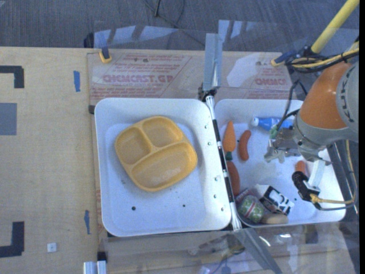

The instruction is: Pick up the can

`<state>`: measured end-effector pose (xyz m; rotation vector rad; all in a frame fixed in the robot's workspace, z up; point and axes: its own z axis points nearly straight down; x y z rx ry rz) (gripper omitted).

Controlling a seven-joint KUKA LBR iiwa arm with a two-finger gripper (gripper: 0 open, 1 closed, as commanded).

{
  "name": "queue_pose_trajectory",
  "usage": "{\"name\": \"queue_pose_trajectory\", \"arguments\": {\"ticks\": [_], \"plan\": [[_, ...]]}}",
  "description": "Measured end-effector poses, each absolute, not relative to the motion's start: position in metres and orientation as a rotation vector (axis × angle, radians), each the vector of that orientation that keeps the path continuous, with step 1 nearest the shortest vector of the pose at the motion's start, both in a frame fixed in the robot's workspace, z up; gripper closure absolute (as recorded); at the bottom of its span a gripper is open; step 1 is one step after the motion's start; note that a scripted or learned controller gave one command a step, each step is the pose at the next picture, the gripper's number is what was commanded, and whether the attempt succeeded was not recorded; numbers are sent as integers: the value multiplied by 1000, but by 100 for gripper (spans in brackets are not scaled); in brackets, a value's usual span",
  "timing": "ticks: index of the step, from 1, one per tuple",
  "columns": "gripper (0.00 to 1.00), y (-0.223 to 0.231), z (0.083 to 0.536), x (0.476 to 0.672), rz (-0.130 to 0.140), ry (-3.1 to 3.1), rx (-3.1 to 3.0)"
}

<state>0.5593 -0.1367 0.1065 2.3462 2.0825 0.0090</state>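
Note:
The can (251, 208) has a greenish top and a dark body. It lies in the near-left corner of the right bin (251, 108), close against the bin's wall. My gripper (278, 153) hangs over the middle of that bin, below the orange band of the arm (322, 104). It is up and to the right of the can, well apart from it, and nothing shows in it.
An orange carrot (228, 137), two red sausages (244, 144) (234, 177), a blue-capped bottle (266, 121), a black-and-white object (278, 199) and a tan piece (275, 219) share the right bin. A yellow divided plate (156, 152) sits in the left bin (114, 204).

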Motion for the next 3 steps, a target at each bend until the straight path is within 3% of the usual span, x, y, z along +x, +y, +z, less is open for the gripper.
{"name": "queue_pose_trajectory", "arguments": {"ticks": [1, 2, 3], "plan": [[100, -199, 87, 484, 6, 2082, 2350], [100, -177, 209, 558, 1, 2165, 2274], [100, -168, 233, 533, 1, 2506, 1894]]}}
